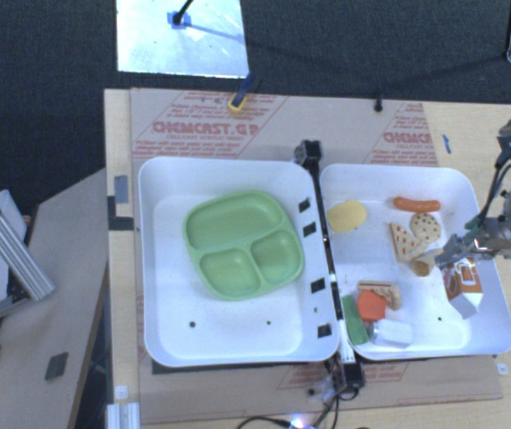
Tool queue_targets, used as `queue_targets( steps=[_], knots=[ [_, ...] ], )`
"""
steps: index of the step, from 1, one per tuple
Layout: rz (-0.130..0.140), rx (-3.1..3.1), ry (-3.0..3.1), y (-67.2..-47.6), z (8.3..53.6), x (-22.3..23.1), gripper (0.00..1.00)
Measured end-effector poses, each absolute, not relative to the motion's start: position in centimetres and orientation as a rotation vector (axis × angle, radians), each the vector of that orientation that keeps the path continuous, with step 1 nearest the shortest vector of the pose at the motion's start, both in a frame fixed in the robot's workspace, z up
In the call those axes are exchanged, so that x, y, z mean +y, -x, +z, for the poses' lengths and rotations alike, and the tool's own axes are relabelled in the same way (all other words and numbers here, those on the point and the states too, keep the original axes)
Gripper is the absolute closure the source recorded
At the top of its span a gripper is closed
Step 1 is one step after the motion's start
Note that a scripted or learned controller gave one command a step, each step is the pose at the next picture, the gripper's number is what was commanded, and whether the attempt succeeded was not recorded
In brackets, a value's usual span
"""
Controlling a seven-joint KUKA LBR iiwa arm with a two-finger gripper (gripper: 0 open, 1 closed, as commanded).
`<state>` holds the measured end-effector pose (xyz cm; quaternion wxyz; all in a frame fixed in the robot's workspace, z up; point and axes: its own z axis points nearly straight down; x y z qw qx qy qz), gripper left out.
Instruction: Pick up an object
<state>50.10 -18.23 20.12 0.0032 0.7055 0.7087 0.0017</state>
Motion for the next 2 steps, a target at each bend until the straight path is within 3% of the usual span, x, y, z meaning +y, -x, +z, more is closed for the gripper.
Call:
queue_targets(
  steps=[1,2],
  knots=[
    [0.003,2.223,-2.213,-50.2,22.6,-18.3,1.0],
    [0.005,2.232,-2.21,-51.1,21.6,-12.9,1.0]
  ],
)
